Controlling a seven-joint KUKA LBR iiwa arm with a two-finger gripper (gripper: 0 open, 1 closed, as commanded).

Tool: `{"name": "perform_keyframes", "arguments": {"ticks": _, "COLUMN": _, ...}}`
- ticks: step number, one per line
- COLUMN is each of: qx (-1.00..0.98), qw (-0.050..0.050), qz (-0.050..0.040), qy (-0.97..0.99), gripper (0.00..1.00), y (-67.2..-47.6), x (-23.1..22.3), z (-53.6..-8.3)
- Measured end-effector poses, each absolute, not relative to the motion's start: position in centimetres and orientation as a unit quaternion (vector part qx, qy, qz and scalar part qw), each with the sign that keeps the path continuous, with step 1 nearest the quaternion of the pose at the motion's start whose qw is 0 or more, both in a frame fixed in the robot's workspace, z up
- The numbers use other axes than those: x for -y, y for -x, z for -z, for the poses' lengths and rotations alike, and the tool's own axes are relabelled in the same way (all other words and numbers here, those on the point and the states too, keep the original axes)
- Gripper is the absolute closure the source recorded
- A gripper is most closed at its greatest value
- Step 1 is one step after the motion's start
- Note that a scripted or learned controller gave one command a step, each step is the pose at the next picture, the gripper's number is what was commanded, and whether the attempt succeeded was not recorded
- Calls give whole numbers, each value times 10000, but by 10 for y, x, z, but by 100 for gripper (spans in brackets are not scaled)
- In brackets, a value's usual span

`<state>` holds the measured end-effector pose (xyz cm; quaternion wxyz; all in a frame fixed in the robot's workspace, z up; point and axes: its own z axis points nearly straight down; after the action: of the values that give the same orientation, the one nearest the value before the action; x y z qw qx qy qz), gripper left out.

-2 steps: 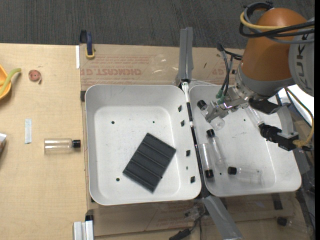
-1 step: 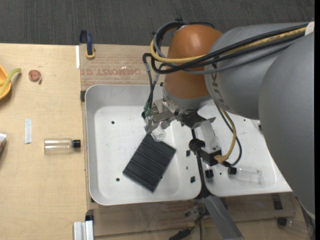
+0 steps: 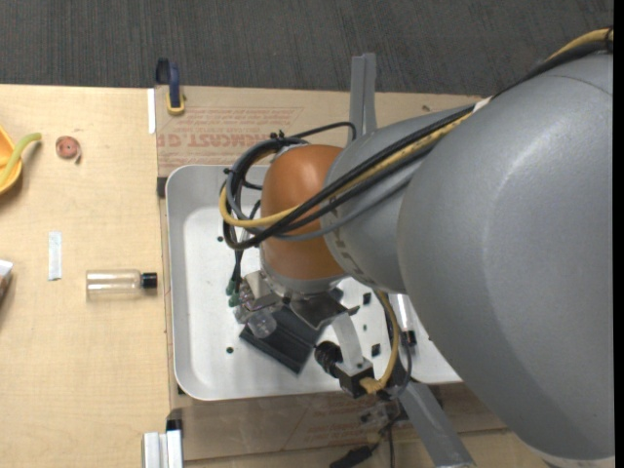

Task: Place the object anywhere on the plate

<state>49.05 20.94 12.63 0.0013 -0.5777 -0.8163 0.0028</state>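
Grey arm (image 3: 507,252) fills 3 o'clock, orange band (image 3: 297,213) at centre above white bin (image 3: 195,261). Gripper (image 3: 278,334) low over bin floor toward 6 o'clock. Clear bottle (image 3: 119,282) lies on bench at 9 o'clock. Task object, plate: cannot tell where.

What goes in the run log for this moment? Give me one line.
arm: low over white bin | gripper: above bin floor, fingers hidden | bench: clear bottle left of bin | placement: unconfirmed
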Motion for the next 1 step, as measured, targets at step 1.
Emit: {"name": "perform_keyframes", "arguments": {"ticks": 1, "qx": 9527, "qw": -1, "qz": -2, "qy": 3038, "gripper": 100, "y": -544, "x": -142, "z": -156}}
